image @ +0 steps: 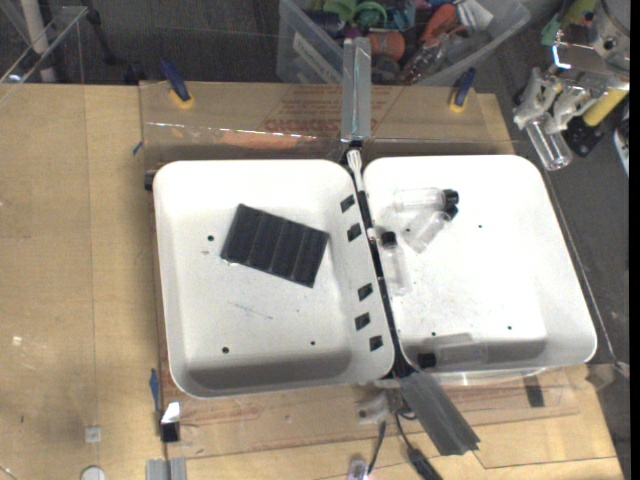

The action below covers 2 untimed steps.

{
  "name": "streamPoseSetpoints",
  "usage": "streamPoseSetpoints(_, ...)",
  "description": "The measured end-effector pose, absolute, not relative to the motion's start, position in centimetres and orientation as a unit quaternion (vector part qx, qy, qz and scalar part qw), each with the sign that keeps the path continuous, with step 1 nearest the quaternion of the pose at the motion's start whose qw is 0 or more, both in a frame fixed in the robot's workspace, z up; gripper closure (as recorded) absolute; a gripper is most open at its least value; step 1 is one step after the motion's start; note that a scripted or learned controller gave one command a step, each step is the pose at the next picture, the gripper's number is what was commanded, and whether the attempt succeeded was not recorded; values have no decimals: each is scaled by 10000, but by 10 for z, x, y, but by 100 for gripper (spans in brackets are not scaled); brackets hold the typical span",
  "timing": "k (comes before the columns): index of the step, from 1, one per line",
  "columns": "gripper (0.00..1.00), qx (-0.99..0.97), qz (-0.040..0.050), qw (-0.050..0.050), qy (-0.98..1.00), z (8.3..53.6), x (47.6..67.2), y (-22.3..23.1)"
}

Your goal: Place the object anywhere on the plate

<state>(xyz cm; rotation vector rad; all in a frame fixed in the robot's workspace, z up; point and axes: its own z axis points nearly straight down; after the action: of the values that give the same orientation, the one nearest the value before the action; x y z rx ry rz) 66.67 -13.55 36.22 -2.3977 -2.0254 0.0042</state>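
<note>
A flat black rectangular plate (275, 245) lies tilted in the left bin (190, 193), near its middle. In the right bin (520, 268), a clear plastic bottle with a black cap (428, 204) lies on its side close to the divider. More clear plastic pieces (395, 263) lie just below it along the divider. My gripper (555, 118) hangs at the upper right, beyond the right bin's far corner and well away from the bottle and the plate. Nothing is visibly held in it.
A black-marked divider rail (362, 268) runs between the two bins. A clear tub of colourful toys (400, 13) stands behind the bins. Blue clamps (178, 90) hold a sheet at the bench's back edge.
</note>
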Motion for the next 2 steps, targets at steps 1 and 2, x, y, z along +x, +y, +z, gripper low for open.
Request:
streamPoseSetpoints(1,100,-8632,2,-4,-5049,402,667,-127)
streamPoseSetpoints(2,100,-8208,-3,-12,-5711,435,667,-114)
